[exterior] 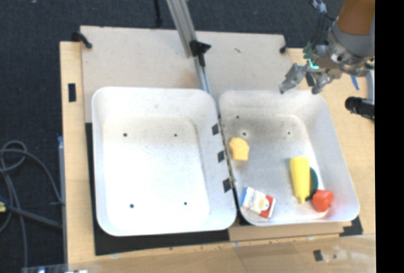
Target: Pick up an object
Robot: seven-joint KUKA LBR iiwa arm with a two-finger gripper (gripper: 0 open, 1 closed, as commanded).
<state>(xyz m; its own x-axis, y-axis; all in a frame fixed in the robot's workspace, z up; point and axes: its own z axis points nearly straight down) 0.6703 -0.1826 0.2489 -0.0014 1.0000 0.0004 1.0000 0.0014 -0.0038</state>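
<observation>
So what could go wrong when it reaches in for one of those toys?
The yellow piece, a dark green thing and the red piece are bunched together, so the claw might nudge neighbours instead of catching one. The small box lies against the right bin's near wall, which could block a finger. The little yellow lump looks the easier target.

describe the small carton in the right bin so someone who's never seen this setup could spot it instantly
Start at the right bin of the two white bins. Go to its front-left corner, nearest the camera and beside the divide between the bins; the small carton lies there flat. It is the only boxy, white item with red and blue print; its neighbours are plain yellow or red rounded shapes.
</observation>
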